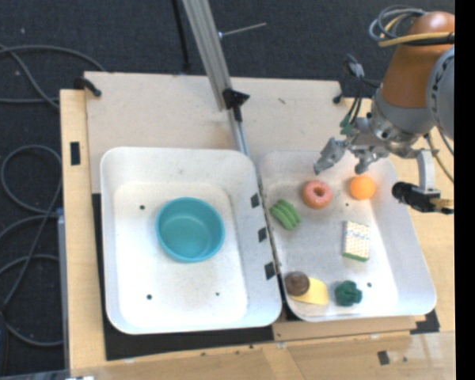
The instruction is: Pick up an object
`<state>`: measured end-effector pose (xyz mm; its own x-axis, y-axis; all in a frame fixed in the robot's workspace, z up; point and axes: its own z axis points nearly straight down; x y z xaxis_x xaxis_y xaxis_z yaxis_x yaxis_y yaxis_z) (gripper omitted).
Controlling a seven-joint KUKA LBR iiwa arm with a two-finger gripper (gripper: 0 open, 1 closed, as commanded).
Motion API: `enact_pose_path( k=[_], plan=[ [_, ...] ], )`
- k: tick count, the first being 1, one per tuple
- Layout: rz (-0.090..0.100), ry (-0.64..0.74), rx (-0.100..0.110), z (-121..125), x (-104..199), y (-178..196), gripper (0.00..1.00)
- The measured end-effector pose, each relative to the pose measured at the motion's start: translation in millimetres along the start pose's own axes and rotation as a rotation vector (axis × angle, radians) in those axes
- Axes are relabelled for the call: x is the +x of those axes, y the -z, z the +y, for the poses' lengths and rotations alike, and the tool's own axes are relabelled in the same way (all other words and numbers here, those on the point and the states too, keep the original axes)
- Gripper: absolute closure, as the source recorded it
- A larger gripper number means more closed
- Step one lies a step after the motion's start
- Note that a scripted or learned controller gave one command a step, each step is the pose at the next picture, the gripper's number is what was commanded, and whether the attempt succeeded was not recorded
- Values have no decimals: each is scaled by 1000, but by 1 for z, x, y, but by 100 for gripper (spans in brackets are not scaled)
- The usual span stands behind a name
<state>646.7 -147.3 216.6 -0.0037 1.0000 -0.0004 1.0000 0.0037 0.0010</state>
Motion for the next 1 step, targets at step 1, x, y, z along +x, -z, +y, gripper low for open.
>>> enact_pose_path(
  k=[1],
  plan=[
    [-1,0,0,0,0,0,0]
  ],
)
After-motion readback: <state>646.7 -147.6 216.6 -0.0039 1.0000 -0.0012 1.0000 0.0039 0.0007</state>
